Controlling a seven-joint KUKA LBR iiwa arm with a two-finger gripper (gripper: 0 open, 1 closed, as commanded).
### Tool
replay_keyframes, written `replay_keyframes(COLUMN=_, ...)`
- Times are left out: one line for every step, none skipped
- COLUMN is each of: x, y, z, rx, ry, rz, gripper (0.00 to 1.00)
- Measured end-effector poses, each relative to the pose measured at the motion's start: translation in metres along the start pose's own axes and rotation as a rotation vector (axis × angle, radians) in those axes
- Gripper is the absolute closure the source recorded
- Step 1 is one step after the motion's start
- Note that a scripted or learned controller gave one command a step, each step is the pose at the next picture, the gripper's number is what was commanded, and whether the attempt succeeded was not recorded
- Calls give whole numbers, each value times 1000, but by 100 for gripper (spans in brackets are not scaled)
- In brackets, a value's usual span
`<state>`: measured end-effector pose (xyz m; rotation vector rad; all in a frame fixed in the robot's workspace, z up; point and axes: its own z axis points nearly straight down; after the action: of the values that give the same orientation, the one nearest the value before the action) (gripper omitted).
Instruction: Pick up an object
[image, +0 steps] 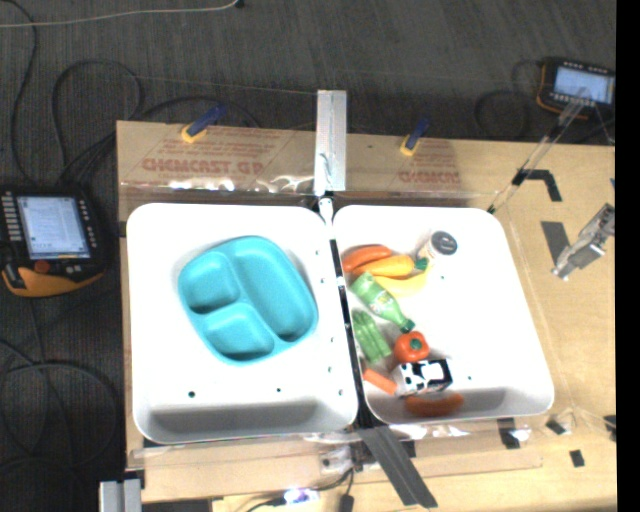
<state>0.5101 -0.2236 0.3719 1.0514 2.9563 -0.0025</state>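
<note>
Haven't grabbed anything yet — my gripper (583, 245) sits off beside the right bin (500, 300); finger state, can't tell; toy pile (395, 320) untouched.

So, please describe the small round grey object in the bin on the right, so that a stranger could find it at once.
Look in the right white bin, at its far side, away from the bench's front edge. Just right of the yellow banana lies a small round grey cap. It is the one grey piece there; its neighbours are brightly coloured toy foods.
</note>
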Motion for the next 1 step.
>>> replay_keyframes(x=-1, y=2, z=-10, rx=-2, ry=-4, rz=-3, gripper=100)
